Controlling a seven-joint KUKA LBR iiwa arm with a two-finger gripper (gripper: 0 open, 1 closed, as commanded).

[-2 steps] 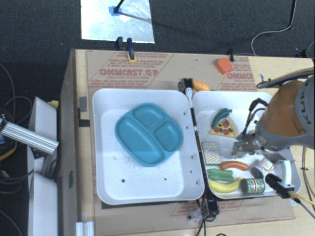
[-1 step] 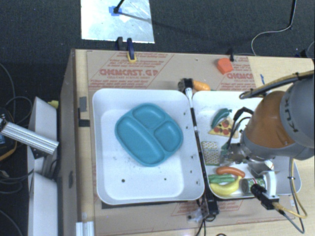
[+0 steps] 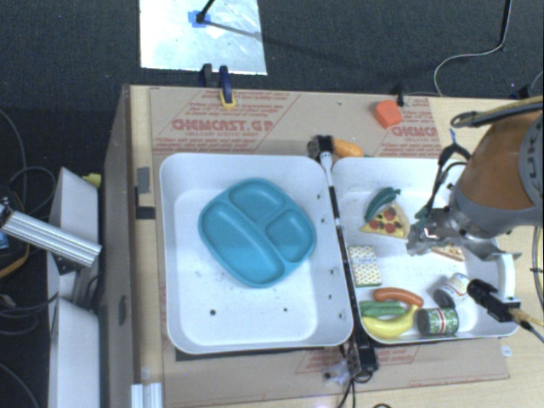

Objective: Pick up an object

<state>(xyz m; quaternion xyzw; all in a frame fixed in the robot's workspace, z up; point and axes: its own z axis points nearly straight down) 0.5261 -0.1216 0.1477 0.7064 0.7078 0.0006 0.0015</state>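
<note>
Just beside our gripper (image 3: 422, 238), at nine o'clock, lies the toy pizza slice (image 3: 387, 220) in the right white bin (image 3: 425, 170); finger state we cannot tell. Checkered cloth (image 3: 365, 264), red sausage (image 3: 397, 296), yellow banana (image 3: 387, 325) and green-labelled can (image 3: 437, 320) crowd six o'clock.

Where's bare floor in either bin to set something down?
Left white bin: free strip in front of the blue divided plate. Right white bin: crowded; small gap between the pizza slice toy and red sausage toy.

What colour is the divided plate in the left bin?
Light blue. The divided plate shows clearly in the camera view, lying in the white left bin.
</note>
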